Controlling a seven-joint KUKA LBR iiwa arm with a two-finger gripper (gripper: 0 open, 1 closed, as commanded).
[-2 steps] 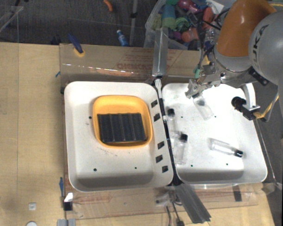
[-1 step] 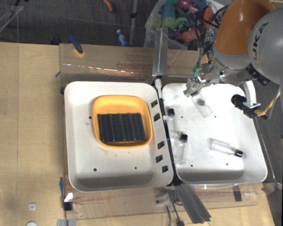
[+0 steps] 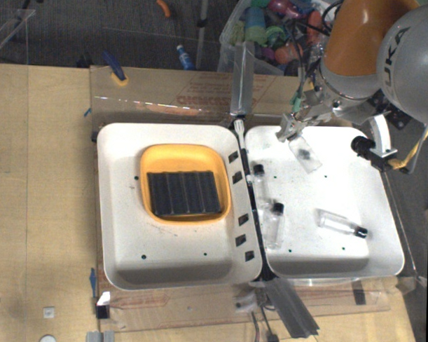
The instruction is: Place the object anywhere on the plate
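A: Starting at the left, what's in the left shallow white bin (image 3: 118, 198)?

B: One square yellow-orange plate (image 3: 185, 159), and on it a dark ribbed rectangular tray (image 3: 184, 192) lying flat. Nothing else rests on the plate.

A: And in the right shallow white bin (image 3: 381, 208)?

B: I count three clear plastic vials with black caps lying loose: one near the divider at the upper left (image 3: 257, 172), one lower along the divider (image 3: 274, 216), and one toward the lower right (image 3: 342, 224), lying on its side.

A: Where's the task's object?

B: A fourth clear plastic vial (image 3: 303, 153) hangs tilted just under the grey metal two-finger gripper (image 3: 292, 132), above the rear part of the right bin, well apart from the plate.

A: So the gripper has it?

B: The vial's upper end meets the fingertips, so it looks pinched there, the fingers narrow around it. The vial is transparent, so the contact is hard to read.

A: Any writing?

B: Letters "KU" in dark print on the grey arm (image 3: 408, 40) at the top right, beside the orange band (image 3: 362, 35). No readable labels on the vials.
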